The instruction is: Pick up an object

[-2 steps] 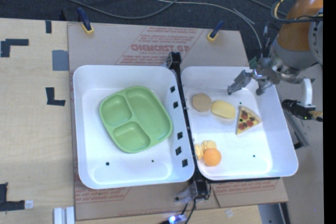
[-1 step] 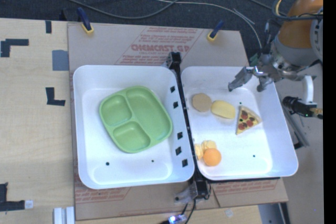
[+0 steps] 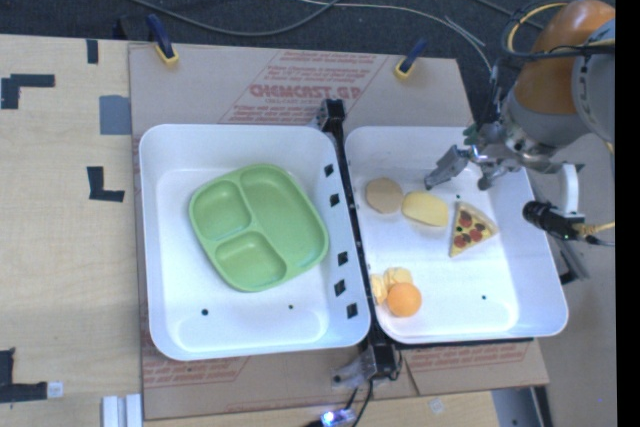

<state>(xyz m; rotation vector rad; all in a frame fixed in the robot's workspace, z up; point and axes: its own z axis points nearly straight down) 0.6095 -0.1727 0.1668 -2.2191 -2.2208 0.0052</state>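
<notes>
The gripper (image 3: 468, 167) hangs over the far right part of the right bin (image 3: 520, 310), its fingers spread apart and gripping nothing. Just beside its tips, toward the middle of that bin, lie three pieces of toy food in a row: a round tan cookie (image 3: 383, 195) nearest the bin's left edge, a pale yellow potato-shaped piece (image 3: 426, 209) touching it, and a pizza slice (image 3: 469, 229) with red dots, its point turned toward the bin's near edge. The yellow piece lies closest below the gripper's left finger, apart from it. Near the bin's near left corner an orange ball (image 3: 404, 300) rests against a small yellow lumpy piece (image 3: 388, 281). The left bin (image 3: 165, 315) carries a green plate (image 3: 258, 226) with three compartments, tilted askew, well apart from the gripper. Black clips (image 3: 340, 205) join the two bins along their shared edge.
</notes>
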